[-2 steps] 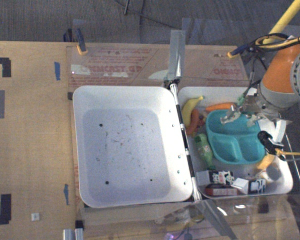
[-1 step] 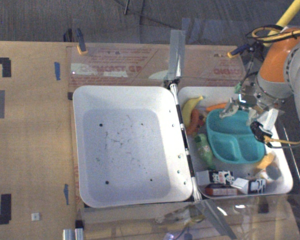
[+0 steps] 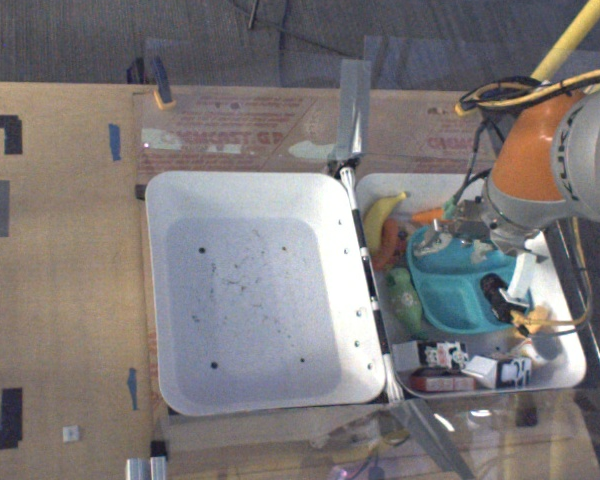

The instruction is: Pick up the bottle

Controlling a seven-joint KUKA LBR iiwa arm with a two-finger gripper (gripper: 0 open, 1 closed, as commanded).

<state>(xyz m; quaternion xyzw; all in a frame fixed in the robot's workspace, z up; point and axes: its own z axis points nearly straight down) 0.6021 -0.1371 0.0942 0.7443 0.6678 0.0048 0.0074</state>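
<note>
The bottle (image 3: 403, 299) is small and green. It lies in the right bin (image 3: 572, 360), against its left wall, just left of a teal tray (image 3: 458, 306). My gripper (image 3: 446, 236) hangs over the far edge of the teal tray, up and to the right of the bottle and apart from it. The wrist with its orange band covers the bin's far right corner.
A yellow banana (image 3: 383, 214) and an orange item (image 3: 389, 245) lie beyond the bottle along the same wall. Small printed boxes (image 3: 445, 356) line the bin's near edge. The left bin (image 3: 250, 288) lies beside it, with a divider rail (image 3: 365, 268) between them.
</note>
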